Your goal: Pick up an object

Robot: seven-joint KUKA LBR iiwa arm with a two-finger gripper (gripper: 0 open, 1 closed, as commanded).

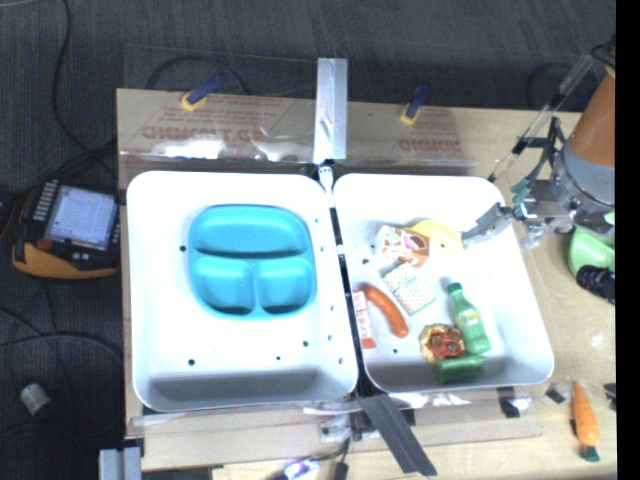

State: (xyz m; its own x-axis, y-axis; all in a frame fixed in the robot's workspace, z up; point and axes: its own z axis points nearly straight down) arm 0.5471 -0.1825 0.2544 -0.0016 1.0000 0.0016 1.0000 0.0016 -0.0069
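Observation:
The right bin (520, 298) holds several small items. A yellow banana-shaped piece (437, 233) lies at the back beside a red and white carton (400, 244). In front of them are a pale packet (411, 287), a red sausage (386, 311), a green bottle (467, 320), a red and yellow round item (441, 343) and a dark green block (460, 369). My gripper (489, 221) hangs over the bin's back right corner, just right of the yellow piece. Nothing shows held in it.
The left bin (160, 368) holds a blue divided tray (250, 258). A red and white strip (361, 318) lies against the wall between the bins. On the bench right of the bins are a green object (590, 251) and an orange carrot-shaped piece (585, 420).

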